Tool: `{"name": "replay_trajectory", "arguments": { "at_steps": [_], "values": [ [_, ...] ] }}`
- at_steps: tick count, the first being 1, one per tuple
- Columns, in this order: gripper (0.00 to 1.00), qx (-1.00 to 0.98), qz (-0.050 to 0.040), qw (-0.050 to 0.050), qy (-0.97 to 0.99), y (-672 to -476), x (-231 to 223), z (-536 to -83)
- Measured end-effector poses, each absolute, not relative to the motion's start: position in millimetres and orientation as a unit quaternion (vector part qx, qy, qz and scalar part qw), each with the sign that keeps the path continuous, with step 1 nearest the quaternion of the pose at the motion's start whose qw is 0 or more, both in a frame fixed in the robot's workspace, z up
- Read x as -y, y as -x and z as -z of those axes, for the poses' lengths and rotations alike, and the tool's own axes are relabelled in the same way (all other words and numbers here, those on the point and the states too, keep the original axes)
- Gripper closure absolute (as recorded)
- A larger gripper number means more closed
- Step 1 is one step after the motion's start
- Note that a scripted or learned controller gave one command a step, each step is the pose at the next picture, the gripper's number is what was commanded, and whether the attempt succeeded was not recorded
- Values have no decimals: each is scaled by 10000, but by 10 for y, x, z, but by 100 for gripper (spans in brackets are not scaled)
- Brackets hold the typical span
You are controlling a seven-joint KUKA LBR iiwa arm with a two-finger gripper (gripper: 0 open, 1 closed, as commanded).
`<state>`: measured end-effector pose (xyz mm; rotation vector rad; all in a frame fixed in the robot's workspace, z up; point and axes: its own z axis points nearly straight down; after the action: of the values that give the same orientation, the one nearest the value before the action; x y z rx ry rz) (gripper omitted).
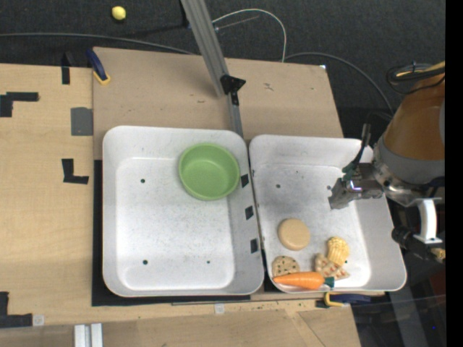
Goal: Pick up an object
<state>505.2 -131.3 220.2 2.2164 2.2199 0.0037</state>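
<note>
My gripper point(341, 192) hangs over the right side of the right bin point(304, 157), above bare bin floor. No object touches it. A round tan biscuit point(294, 233) lies below and to the left of it. Along the bin's front edge lie a chocolate-chip cookie point(285, 266), an orange carrot point(304, 281) and a yellow corn-like piece point(336, 251). A green bowl point(209, 170) sits upright in the left bin point(137, 194), near its back right corner.
A grey metal pole point(206, 35) slants down from the top to the gap between the bins. Cables run behind the bench. A small yellow ball point(119, 12) lies on the dark floor at the far left.
</note>
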Motion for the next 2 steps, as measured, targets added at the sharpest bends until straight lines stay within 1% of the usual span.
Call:
{"name": "replay_trajectory", "arguments": {
  "at_steps": [1,2],
  "values": [
    [100,-7077,-6,11,-7065,-5060,1311,-2529],
    [100,-7095,-3,-10,-7048,-5187,817,-2571]
  ]
}}
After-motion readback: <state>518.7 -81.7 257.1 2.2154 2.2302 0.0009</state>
